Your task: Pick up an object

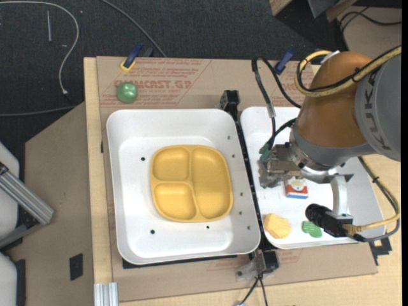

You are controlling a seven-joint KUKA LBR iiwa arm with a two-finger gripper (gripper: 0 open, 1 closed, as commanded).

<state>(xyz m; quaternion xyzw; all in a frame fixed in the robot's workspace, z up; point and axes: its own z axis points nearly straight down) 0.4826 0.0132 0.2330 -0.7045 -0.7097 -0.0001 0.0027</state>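
Arm low over the right bin, gripper state unclear; red block at four o'clock. Next: descend, close.

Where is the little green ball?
The green ball sits outside both bins, on the brown board near the top left of the camera view, just above the left bin's far corner and below a blue-and-yellow clamp.

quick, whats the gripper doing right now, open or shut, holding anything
Two-finger gripper: over the right white bin, near a small red, white and blue object; grip state cannot be told.
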